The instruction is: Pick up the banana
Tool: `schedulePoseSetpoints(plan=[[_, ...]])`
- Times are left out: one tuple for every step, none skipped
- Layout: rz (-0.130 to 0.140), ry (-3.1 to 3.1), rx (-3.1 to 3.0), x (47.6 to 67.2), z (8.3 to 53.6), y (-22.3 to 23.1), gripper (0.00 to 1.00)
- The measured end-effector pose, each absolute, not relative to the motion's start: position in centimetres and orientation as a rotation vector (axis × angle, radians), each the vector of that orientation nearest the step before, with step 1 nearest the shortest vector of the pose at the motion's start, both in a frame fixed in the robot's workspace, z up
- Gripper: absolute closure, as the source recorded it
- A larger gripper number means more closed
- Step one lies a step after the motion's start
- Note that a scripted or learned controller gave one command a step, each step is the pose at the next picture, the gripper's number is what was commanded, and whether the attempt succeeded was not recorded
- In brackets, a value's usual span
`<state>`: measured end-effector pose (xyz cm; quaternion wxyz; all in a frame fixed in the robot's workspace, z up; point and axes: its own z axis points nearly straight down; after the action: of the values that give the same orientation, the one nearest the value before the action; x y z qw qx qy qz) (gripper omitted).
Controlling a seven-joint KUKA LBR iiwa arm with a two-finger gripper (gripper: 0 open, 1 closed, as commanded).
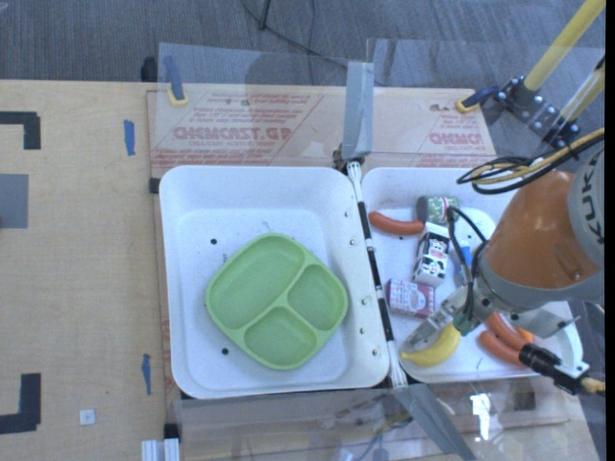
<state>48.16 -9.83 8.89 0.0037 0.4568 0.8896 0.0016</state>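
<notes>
I am reaching into the right bin [567, 349], my gripper [431, 335] pinching the banana [434, 350] beside the pink carton [407, 299].

Just under the claw [431, 331], the banana [434, 350] looks smooth, waxy plastic. Well off to the claw's far side, the green divided plate [277, 302] is matt plastic. Both white bins [188, 196] look matt plastic; the bench [77, 286] is pale unfinished wood.

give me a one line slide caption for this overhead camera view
The gripper reaches down over the banana in the right bin, while a green divided plate sits in the left bin.
</notes>
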Motion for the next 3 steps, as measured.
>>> schedulePoseSetpoints(plan=[[0.006,2.777,1.434,48.3,10.0,-10.0,1.00],[0.000,2.944,1.082,48.0,12.8,-15.3,1.00],[0.001,2.944,1.083,48.0,12.8,-15.3,0.00]])
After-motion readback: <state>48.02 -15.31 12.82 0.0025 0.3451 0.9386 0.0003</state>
